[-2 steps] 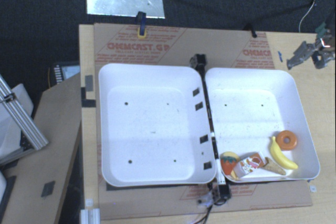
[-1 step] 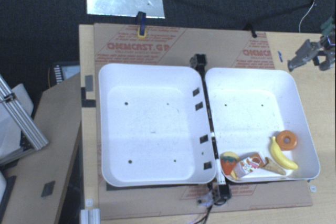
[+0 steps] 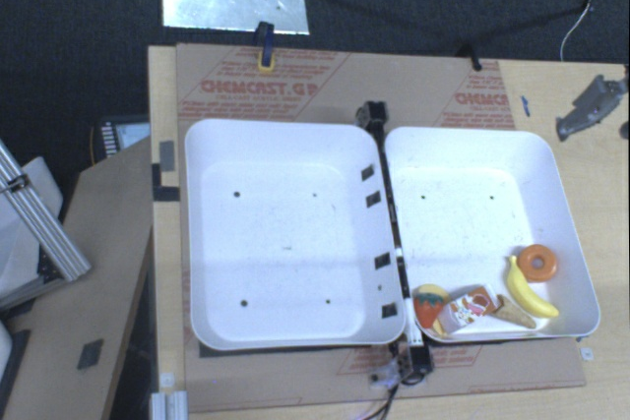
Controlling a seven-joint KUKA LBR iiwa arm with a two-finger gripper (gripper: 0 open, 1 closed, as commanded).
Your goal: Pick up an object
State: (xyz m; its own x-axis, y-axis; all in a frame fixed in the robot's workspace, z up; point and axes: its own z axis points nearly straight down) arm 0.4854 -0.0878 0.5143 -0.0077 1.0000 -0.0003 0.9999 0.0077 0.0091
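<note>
Crowding the right bin's near corner, well below my hand, banana, orange ring and packet are waiting while I am hovering, grip unreadable, judging the banana's clear outer side best to straddle.

Visible portion of the robot: the gripper, at the frame's right edge. Finish is uniform dull grey metal, elongated and tapering to a blunt pointed tip. Detail is too blurred to make out screws, cables or markings.
</note>
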